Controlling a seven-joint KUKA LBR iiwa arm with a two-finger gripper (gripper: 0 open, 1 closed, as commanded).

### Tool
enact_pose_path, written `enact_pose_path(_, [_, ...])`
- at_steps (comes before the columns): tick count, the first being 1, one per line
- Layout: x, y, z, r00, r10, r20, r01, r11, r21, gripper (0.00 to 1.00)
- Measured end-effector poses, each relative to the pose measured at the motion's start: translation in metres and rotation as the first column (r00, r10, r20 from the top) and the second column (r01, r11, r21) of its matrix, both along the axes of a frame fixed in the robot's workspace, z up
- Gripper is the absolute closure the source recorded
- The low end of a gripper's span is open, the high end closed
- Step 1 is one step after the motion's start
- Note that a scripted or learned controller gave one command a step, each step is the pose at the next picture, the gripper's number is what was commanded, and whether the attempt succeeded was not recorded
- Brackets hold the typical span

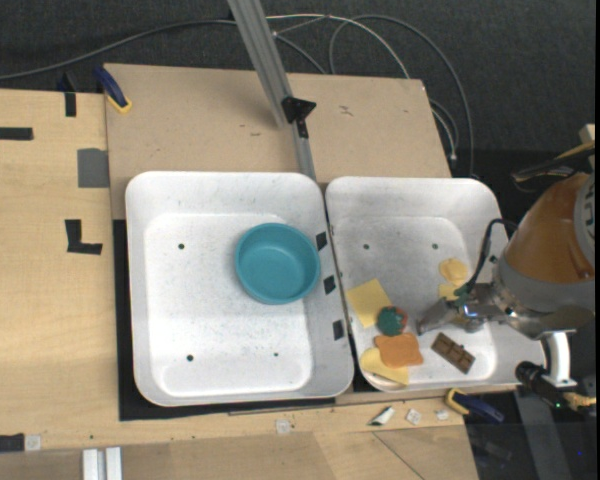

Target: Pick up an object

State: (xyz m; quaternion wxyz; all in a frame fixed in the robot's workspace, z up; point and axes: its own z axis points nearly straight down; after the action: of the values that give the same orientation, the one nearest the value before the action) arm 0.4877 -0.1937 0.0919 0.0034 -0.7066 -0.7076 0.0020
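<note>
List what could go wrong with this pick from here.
1. The gripper is low in the right bin, where the green ball, orange piece, yellow square and brown bar crowd together; it may nudge neighbours instead of catching one.
2. The ball is round and could roll away on contact.
3. The flat pieces lie low on the bin floor, so they may be hard to get under.
</note>
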Motion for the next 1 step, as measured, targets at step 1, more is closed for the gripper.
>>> enact_pose_path(1, [0.001,0.0003,0.0128,1.0,0.001,0.003,-0.001,1.0,0.0,1.0])
